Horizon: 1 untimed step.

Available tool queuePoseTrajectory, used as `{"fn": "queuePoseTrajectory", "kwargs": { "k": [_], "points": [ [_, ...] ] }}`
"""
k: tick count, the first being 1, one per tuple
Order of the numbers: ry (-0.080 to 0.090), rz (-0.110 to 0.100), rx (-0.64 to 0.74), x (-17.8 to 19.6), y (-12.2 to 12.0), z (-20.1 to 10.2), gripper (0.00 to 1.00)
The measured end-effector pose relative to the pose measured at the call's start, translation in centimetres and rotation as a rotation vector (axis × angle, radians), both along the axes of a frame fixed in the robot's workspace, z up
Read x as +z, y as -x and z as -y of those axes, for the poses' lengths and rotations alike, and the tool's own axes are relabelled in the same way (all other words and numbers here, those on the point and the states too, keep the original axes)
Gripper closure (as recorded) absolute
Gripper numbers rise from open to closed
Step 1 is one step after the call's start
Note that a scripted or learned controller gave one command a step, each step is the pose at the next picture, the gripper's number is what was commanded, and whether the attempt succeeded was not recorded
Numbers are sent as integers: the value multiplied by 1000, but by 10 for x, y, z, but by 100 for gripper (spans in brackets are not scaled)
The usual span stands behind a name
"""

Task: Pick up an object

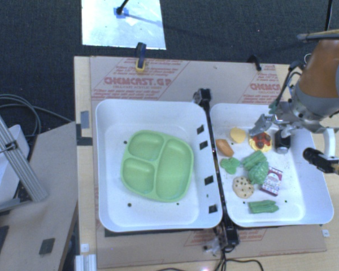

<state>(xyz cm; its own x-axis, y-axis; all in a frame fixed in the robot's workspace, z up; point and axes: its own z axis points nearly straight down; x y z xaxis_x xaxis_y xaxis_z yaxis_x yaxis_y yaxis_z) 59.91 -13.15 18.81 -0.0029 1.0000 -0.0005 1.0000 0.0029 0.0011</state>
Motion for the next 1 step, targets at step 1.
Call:
{"fn": "queuePoseTrajectory", "kwargs": {
  "k": [1],
  "points": [
    [-1, -5, -5, -108, 19, 36, 0]
  ]
}}
